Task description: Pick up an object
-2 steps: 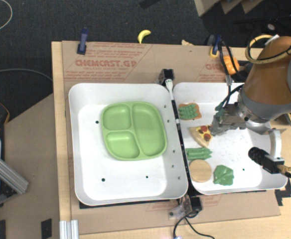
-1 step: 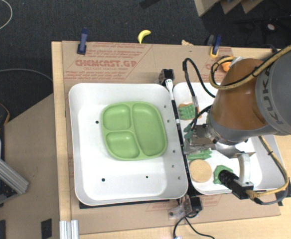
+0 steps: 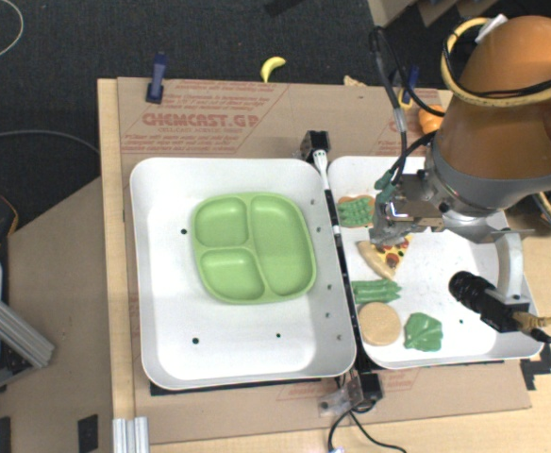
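Note:
My gripper (image 3: 390, 226) hangs low over the left part of the right bin (image 3: 445, 262), right above a pizza slice toy (image 3: 380, 259). Whether it touches the slice cannot be told, and the wrist hides part of it. A green leafy piece (image 3: 355, 213) lies just left of the gripper with a tan piece (image 3: 351, 199) behind it. Nearer the front lie a flat green piece (image 3: 376, 292), a round tan cookie (image 3: 380, 324) and another green leafy piece (image 3: 424, 332).
The left bin (image 3: 162, 281) holds a green divided plate (image 3: 254, 247). A yellow banana toy (image 3: 273, 66) and a blue clamp (image 3: 156, 78) sit on the cardboard behind the bins. The arm covers the right bin's back right.

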`<state>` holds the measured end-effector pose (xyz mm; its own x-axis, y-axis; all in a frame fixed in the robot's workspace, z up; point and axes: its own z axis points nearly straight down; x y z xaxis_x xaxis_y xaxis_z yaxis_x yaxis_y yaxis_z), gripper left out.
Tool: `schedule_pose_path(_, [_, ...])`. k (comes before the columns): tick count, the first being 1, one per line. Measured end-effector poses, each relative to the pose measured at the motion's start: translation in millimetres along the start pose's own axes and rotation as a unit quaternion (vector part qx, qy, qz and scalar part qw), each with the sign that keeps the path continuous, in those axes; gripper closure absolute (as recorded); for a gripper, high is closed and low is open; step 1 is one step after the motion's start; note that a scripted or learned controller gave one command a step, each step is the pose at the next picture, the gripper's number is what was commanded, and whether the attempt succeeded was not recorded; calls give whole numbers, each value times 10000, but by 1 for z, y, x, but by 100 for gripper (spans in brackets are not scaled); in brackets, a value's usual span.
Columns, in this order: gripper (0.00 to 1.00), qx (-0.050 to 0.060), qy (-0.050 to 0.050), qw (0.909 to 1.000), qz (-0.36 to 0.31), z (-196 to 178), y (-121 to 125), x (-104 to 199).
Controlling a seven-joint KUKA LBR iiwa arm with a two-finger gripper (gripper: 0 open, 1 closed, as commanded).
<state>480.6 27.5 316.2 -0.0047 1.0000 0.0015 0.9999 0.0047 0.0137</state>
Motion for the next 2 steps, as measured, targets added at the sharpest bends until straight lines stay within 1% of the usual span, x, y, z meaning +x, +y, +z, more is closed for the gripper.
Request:
schedule_pose_path(1, [100,107,-1,9999,-13,58,-3,75])
schedule_pose_path(2, [100,34,11,10000,-17,-1,0,151])
